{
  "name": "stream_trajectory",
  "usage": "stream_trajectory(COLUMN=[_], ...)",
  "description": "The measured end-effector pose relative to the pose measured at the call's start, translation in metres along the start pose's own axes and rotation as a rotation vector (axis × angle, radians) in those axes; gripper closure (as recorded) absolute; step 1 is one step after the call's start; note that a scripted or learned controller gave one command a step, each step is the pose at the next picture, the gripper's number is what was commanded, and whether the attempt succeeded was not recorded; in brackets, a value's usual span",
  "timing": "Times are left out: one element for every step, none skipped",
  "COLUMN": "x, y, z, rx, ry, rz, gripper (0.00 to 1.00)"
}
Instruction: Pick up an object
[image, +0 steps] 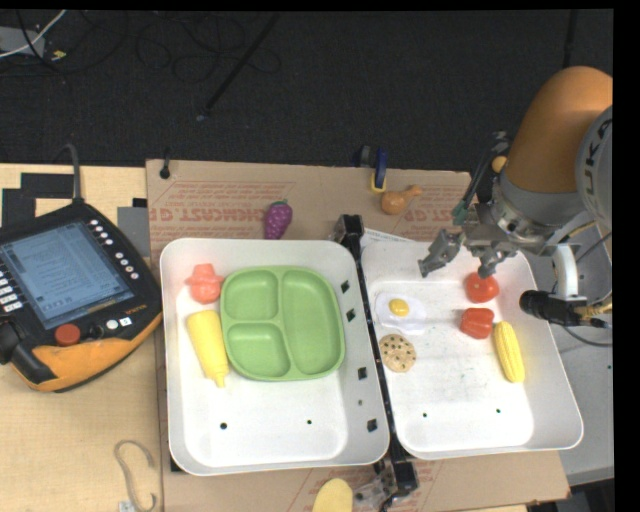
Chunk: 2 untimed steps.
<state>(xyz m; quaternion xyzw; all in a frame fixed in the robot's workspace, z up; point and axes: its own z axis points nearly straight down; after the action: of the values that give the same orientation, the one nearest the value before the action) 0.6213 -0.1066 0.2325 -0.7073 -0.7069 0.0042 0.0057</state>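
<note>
hovering open-fingered, gripper at upper right of frame, beside tomato, seemingly lined up for grabbing.

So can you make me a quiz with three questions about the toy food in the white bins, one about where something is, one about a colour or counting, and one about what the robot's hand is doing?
1. Where is the green divided plate?
A. In the left bin
B. In the right bin
C. On the cardboard behind the bins

2. What colour is the corn cob in the right bin?
A. Purple
B. Yellow
C. Blue

3. What is the end effector doing?
A. Holding the cookie
B. Holding the corn cob
C. Open, with nothing between its fingers

Answers:
1. A, since the plate lies inside the left bin, next to the yellow bottle.
2. B, since the cob near the bin's right wall is yellow.
3. C, since its fingers are spread above the far end of the right bin, and the cookie lies flat on the bin floor.
</note>
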Motion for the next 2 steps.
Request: stream_trajectory(x=[0.000,-0.006], y=[0.002,-0.001], z=[-0.007,0.041], rx=[-0.013,-0.007], ry=[-0.002,-0.001], rz=[-0.002,-0.001], gripper=[0.00,0.00])
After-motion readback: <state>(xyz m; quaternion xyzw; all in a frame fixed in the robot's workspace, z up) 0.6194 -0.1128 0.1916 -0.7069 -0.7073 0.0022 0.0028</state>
